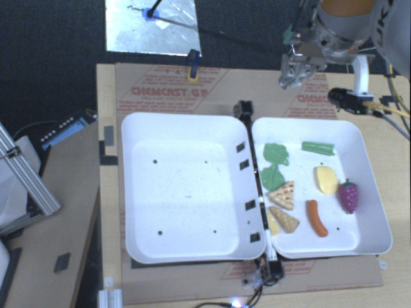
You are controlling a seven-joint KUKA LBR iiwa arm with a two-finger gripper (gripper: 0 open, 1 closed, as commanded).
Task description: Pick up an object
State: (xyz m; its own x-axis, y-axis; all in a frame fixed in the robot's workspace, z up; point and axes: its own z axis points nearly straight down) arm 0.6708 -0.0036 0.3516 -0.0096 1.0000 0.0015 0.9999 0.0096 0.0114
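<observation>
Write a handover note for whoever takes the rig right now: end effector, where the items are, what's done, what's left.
End effector: raised beyond the right bin's far edge, nothing seen between its fingers.
Items, all in the right bin: two green leaves, green bean, lemon, grapes, sausage, pizza slice, cracker wedge.
Done: nothing picked.
Left: descend, grasp one item, lift.

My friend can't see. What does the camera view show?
A robot gripper hangs above the bench, behind the right bin, which holds toy food: purple grapes, a sausage, a pizza slice and green leaves.
</observation>
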